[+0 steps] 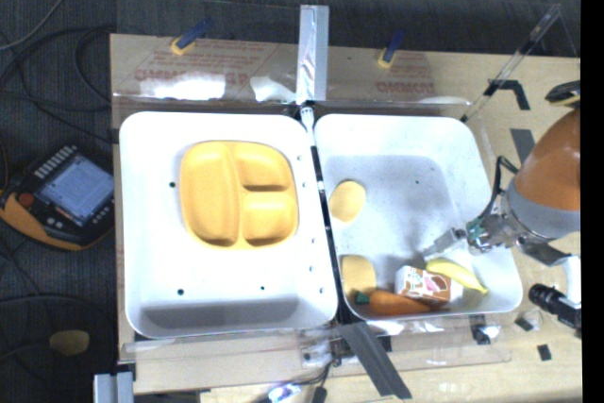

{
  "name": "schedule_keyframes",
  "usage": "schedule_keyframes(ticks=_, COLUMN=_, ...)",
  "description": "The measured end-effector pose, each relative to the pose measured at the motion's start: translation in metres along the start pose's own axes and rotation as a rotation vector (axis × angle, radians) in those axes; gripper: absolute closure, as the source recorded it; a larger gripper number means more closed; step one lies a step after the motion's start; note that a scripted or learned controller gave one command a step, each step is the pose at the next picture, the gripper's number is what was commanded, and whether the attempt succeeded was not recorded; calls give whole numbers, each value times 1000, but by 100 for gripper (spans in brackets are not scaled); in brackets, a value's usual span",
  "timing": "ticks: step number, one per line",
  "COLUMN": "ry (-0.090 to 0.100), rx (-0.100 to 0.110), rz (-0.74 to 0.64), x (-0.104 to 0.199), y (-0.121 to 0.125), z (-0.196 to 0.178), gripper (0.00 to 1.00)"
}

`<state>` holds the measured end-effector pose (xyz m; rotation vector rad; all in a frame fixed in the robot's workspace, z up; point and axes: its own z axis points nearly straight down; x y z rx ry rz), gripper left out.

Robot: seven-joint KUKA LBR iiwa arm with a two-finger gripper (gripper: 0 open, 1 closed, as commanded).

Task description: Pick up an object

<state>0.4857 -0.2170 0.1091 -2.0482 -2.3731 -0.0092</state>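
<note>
Left bin [151,203] holds a yellow tray [239,193] (three compartments).

Arm [552,175] reaches leftward (orange band up); gripper [451,243] low.

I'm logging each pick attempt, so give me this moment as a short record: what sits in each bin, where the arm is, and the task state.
left bin: one yellow divided tray, lying flat near the middle
right bin: a round pale yellow piece by the left wall; along the near wall a yellow block, a carrot, a small carton and a banana, packed close together
arm: over the right bin's right edge
gripper: low, just above the banana end of the cluster
task state: nothing seen lifted yet
</note>
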Motion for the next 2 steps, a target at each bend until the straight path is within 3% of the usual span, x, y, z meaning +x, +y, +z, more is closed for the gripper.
schedule_keyframes(ticks=1, ry=-8, rx=1, rz=-109, x=5, y=-1, z=-35, gripper=0)
schedule_keyframes(ticks=2, ry=-8, rx=1, rz=-109, x=4, y=-1, z=-34, gripper=0)
